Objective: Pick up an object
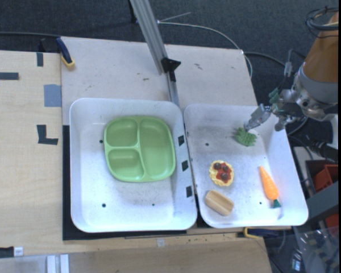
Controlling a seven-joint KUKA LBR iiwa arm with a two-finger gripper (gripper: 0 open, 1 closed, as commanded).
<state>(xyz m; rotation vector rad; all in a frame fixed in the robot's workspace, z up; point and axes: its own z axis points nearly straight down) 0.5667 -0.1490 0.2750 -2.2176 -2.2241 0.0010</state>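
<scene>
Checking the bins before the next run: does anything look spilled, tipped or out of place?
Nothing stands out. The green divided plate lies flat in the left bin; the broccoli, tart, bread roll and carrot lie apart in the right bin.
</scene>
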